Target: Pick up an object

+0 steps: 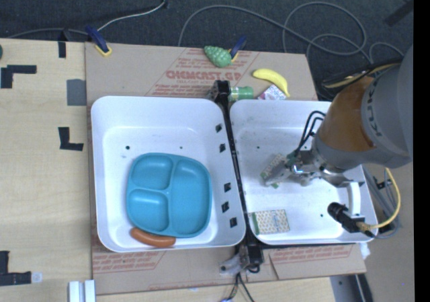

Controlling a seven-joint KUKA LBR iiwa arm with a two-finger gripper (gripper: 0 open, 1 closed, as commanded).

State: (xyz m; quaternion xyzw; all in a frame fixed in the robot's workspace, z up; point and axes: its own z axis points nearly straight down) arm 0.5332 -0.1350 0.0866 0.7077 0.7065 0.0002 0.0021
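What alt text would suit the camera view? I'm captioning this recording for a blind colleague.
A grey arm with an orange band lowers its gripper into the right white bin, near a patterned packet. The left bin holds a blue divided plate and a toy sausage.

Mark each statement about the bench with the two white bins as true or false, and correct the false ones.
1. The blue divided plate lies in the left bin. True.
2. The orange sausage lies in the right bin. False: it lies in the left bin, at the plate's near edge.
3. The banana lies outside both bins. True.
4. The end effector hangs over the left bin. False: it is over the right bin.
5. A patterned sponge lies in the right bin. True.
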